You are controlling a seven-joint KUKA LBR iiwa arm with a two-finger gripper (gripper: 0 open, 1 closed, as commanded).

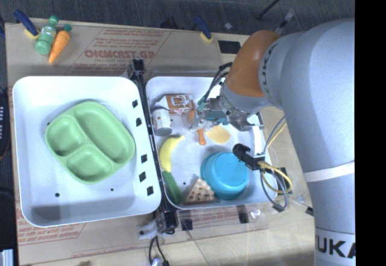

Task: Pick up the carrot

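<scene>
**A:** From the overhead camera, where is the arm?

**B:** The grey arm (313,108) comes in from the right, and its orange band sits over the far rim of the right bin (256,201). The gripper (208,115) is low inside that bin, near its middle, with the tip pointing left.

**A:** Is it clamped on something?

**B:** I cannot tell. The wrist body covers the tip, so this angle does not show whether it is released or closed, or whether anything is held.

**A:** And the carrot?

**B:** The carrot (201,136) lies in the right bin just below the gripper tip. It is a small orange piece, partly hidden, and I can't tell whether the two touch. Just to its right is a pale yellow disc (221,134).

**A:** What else is in that bin?

**B:** A small printed box (178,103) is just left of the gripper, and a can (160,120) stands by the left wall. A banana (168,152) lies below the can, and a blue bowl (225,174) sits toward the near side. A pizza slice (198,191) lies beside a green vegetable (171,185) at the near edge.

**A:** And the left bin?

**B:** The left bin (36,198) holds a green divided plate (90,140).

**A:** Anything outside the bins?

**B:** A second carrot toy (58,46) lies at the far left corner of the bench, touching a green bottle (45,38) and well apart from the gripper.
</scene>
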